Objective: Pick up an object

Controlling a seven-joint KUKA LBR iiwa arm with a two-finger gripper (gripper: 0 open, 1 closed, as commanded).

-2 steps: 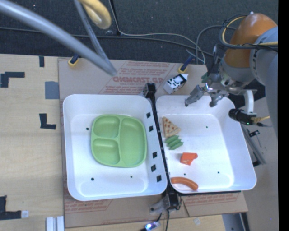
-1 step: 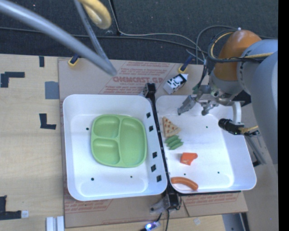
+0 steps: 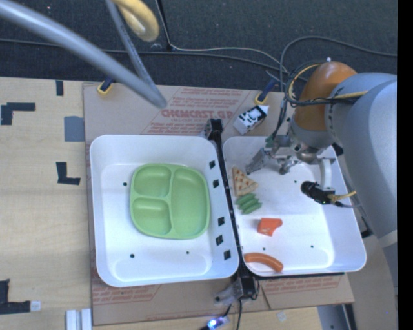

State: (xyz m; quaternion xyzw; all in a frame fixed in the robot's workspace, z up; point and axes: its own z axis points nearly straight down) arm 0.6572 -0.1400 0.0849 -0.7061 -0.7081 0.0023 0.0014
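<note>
While the claw [image 3: 271,162] hangs spread and holding nothing over the right bin [image 3: 335,245], the waffle piece [image 3: 242,182] lies just left of it, nearer.

Arm [image 3: 368,129] cut off at right edge.

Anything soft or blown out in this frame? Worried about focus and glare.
Camera view: the grey bar and yellow blob at top left are badly out of focus; the bins stay sharp, the green tray crisp; the right bin's floor is bright, near washed-out.
</note>
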